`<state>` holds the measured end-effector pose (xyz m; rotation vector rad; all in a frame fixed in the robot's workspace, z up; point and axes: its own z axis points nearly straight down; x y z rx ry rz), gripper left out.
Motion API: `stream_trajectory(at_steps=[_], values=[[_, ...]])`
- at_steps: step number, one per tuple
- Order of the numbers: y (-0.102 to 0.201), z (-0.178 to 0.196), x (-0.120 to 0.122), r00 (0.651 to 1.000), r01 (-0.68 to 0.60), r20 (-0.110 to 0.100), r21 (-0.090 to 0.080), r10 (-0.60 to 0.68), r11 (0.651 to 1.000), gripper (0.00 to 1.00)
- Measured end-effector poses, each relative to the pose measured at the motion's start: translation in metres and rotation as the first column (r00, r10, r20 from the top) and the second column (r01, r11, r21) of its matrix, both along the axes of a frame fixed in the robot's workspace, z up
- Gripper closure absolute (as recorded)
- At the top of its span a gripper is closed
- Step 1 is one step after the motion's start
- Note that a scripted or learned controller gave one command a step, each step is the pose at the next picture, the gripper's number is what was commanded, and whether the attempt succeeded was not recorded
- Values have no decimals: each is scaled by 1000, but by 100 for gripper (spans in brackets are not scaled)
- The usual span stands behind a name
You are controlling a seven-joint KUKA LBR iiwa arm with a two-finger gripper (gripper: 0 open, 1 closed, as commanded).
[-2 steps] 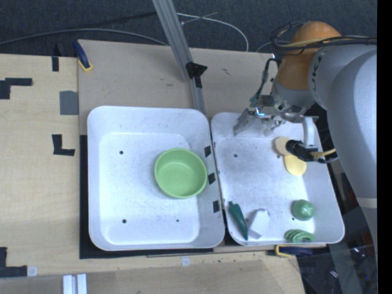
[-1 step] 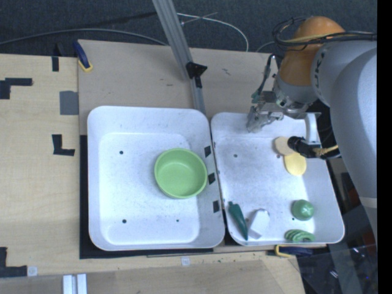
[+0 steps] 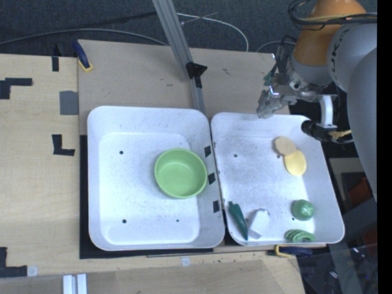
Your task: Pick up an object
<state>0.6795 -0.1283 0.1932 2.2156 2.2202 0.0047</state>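
My gripper [image 3: 267, 108] hangs over the far rim of the right bin [image 3: 257, 164], near its back middle, with nothing seen between its fingers. In that bin lie a tan round piece [image 3: 285, 146] and a yellow piece [image 3: 296, 163] touching each other at the right side. A green ball-like object [image 3: 302, 209] sits lower right, with a green ridged item [image 3: 299, 236] at the front corner. A dark green long object [image 3: 237, 219] and a white block [image 3: 260, 222] rest near the front left of the bin.
The left bin [image 3: 110, 182] holds a green bowl [image 3: 180, 173]. A grey metal pole [image 3: 174, 29] slants across the bench behind the bins. Cables run along the back. A blue and yellow clamp [image 3: 82, 56] sits at the bench's far left corner.
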Motion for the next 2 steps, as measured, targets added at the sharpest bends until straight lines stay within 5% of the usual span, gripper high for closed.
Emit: stream_trajectory(at_steps=[1,2], values=[[1,24,1,1000,0,-3,1,0,1000,100],[53,16,-4,1000,-3,-8,3,4,1000,100]])
